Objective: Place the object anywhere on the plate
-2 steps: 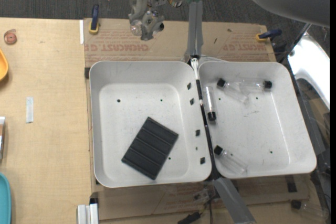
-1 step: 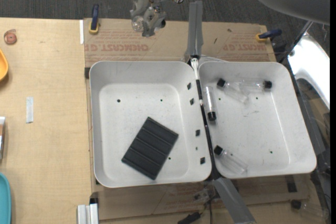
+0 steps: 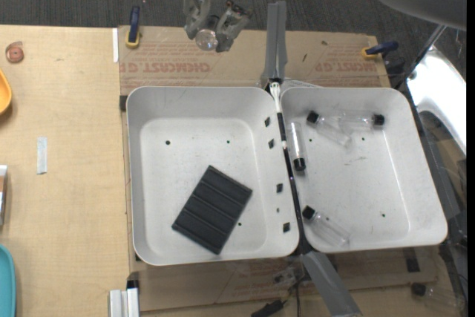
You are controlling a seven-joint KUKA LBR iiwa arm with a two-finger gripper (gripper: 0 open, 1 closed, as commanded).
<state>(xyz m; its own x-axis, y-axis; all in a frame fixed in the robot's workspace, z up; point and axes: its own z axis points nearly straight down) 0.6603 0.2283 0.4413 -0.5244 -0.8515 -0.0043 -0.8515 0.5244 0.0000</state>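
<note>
A bench holds two white bins. In the left bin (image 3: 148, 122) a dark ribbed plate (image 3: 213, 208) lies diagonally. The gripper (image 3: 210, 30) hangs beyond that bin's far rim, fingers spread, holding nothing; clear tubes (image 3: 343, 123) lie in the neighbouring bin.

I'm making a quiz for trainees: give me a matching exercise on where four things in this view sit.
Things:
1. black ridged plate
2. clear tubes with black caps
3. gripper
4. orange object

Places:
A. at the view's left edge
B. in the right bin
C. above the cardboard, behind the bins
D. in the left bin

Pairs: 1-D, 2-B, 3-C, 4-A
</note>
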